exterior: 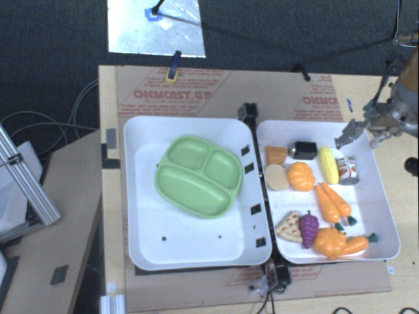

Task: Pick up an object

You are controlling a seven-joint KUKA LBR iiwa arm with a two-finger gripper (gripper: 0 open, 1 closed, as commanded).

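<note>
Green divided plate (pixel 198 175) in left bin (pixel 141 241), toy food (mostly orange) in right bin (pixel 386 231)

Light is even and fairly bright across the two white bins, with the left bin (pixel 141 175) as the clearest reference. Its floor reads almost blown out, and the green divided plate (pixel 198 176) inside casts only a faint, soft shadow at its lower edge. Above the left bin, a metal sheet (pixel 156 18) shows patchy glare. Left of it, the dark carpet (pixel 46 57) falls noticeably dimmer. Right of it, the gripper (pixel 366 133) looks soft and slightly smeared, and the picture overall is coarse, with small toy food details blurred.
</note>
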